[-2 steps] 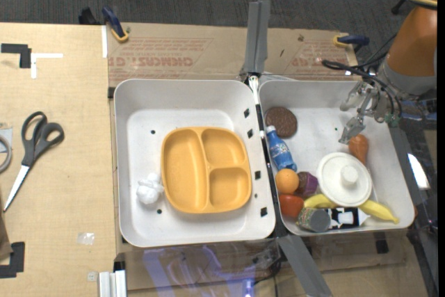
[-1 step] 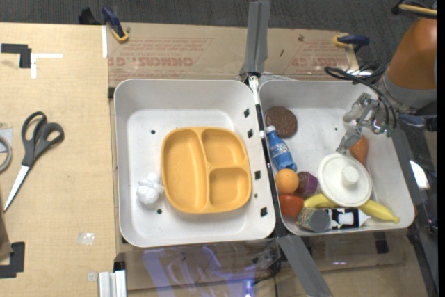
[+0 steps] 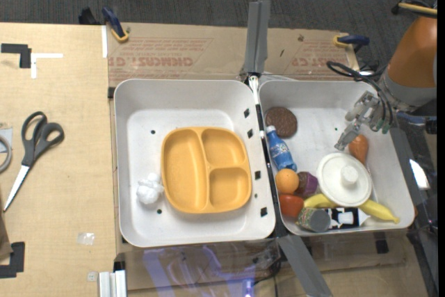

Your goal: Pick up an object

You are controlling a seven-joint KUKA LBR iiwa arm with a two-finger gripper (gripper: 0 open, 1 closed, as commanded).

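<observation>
Where bins (image 3: 125,149) sit: pale wooden bench (image 3: 55,205).

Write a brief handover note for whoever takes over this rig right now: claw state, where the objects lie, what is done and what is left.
Claw: low in the right bin, near its right wall, just above the carrot; nothing seen between its fingers.
Right bin: brown disc, blue bottle, orange, tomato, white lidded bowl, banana.
Left bin: yellow divided plate, small white object.
Done: approach made.
Left: grasp and lift an object; the carrot is likely closest.
</observation>
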